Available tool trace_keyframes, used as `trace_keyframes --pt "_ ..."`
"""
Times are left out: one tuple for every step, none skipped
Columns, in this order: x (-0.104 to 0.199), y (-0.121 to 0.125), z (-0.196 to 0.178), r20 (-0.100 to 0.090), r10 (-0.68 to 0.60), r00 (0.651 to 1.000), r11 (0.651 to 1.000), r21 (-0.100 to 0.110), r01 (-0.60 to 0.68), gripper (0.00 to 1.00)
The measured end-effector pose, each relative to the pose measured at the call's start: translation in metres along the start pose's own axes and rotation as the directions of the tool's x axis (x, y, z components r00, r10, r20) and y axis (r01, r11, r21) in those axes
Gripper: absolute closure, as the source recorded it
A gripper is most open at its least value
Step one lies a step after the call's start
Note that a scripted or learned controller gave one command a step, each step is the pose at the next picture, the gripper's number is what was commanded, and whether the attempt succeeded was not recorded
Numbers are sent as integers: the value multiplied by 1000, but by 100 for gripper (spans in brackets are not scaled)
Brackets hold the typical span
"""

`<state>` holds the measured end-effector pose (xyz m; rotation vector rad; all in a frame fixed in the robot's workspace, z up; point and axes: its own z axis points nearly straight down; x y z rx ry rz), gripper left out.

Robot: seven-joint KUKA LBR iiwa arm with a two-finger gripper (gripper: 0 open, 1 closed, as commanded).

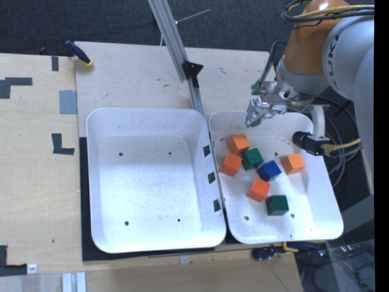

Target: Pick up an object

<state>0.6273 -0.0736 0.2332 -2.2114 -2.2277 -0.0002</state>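
Pale wooden bench (36, 163) under two white bins (103, 132), dark floor (91, 11) beyond.

The gripper (255, 115) hangs over the far edge of the right bin (316, 221), just above a huddle of orange, green and blue cubes (258, 169), while the left bin (103, 224) sits alongside.
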Motion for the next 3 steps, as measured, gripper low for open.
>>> trace_keyframes --pt "63 1 -5 -1 -1 1000 1000 0 1 100" --pt "115 7 -6 0 0 1000 1000 -1 0 100" --pt "166 6 6 1 1 1000 1000 2 -1 100"
